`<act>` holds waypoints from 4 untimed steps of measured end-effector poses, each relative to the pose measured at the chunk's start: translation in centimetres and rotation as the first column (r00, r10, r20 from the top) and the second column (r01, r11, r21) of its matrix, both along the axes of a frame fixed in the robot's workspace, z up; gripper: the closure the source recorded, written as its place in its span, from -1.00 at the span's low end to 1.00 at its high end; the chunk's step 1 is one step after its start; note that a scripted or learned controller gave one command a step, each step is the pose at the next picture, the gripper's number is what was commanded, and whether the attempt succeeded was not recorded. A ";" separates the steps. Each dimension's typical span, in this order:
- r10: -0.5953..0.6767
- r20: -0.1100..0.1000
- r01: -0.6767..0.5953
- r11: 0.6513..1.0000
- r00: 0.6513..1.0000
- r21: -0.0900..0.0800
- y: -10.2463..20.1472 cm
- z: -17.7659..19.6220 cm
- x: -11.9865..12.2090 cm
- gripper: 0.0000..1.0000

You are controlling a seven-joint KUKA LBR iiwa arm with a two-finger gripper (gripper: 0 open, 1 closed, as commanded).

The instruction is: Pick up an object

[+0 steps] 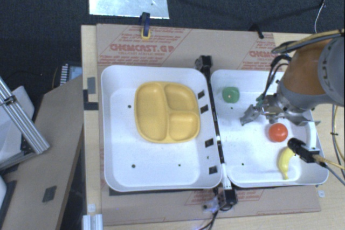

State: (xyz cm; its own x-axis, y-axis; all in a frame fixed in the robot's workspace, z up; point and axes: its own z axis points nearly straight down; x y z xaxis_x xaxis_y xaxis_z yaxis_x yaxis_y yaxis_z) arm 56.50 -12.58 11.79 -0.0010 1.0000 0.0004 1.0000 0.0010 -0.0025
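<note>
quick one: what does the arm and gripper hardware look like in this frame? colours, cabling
The arm is a bulky rounded body, grey with a broad orange band above the wrist. Dark and pale cables loop along its upper side. The gripper is grey metal, slim and angular, far smaller than the arm segments. No markings are legible.

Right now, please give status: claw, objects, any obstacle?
Claw low in the right bin, nothing between fingers. Green object, tomato, banana all loose. Yellow tray in left bin, not obstructing.
</note>
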 end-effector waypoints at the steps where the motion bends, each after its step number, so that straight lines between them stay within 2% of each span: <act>1: -0.001 0.001 0.001 1.000 1.000 0.000 0.0 -3.5 0.0 -1.00; 2: -0.001 0.005 0.001 1.000 1.000 -0.001 0.0 -2.3 0.1 1.00; 4: 0.003 0.007 -0.003 1.000 1.000 -0.002 -0.6 7.8 1.8 1.00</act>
